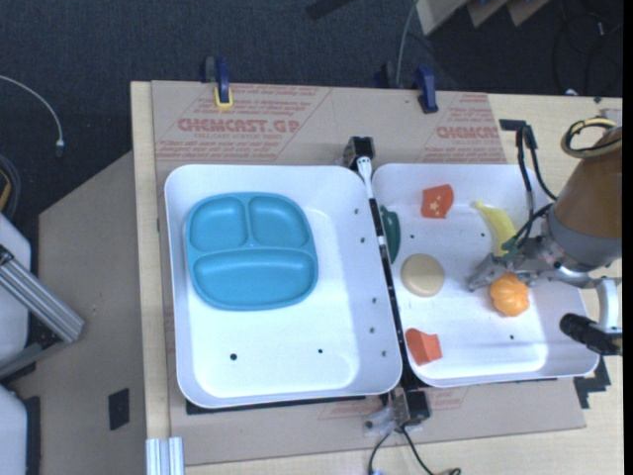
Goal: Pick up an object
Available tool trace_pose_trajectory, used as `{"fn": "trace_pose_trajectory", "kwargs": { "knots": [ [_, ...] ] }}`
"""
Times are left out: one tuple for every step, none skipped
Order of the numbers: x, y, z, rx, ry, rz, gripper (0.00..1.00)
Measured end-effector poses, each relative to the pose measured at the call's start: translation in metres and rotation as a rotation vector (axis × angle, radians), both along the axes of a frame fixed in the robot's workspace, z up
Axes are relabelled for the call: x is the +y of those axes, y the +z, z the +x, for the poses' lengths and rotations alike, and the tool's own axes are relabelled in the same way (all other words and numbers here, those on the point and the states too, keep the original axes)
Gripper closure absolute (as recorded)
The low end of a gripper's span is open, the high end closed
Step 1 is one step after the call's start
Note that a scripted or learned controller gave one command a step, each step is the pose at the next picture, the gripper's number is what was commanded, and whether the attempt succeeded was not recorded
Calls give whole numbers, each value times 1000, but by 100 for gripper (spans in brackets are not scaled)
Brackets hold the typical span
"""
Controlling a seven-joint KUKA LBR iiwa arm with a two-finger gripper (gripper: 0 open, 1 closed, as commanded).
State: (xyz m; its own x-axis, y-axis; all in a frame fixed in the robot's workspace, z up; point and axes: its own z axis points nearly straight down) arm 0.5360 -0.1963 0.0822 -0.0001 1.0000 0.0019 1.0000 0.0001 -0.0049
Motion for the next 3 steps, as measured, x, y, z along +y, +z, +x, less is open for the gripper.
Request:
{"fn": "trace_pose_trajectory", "kwargs": {
  "knots": [
    [0, 13, 1, -6, 0, -3, 100],
    [-5, 61, 6, -9, 0, -5, 100],
    [-3, 125, 6, -12, 1, -5, 100]
  ]
}}
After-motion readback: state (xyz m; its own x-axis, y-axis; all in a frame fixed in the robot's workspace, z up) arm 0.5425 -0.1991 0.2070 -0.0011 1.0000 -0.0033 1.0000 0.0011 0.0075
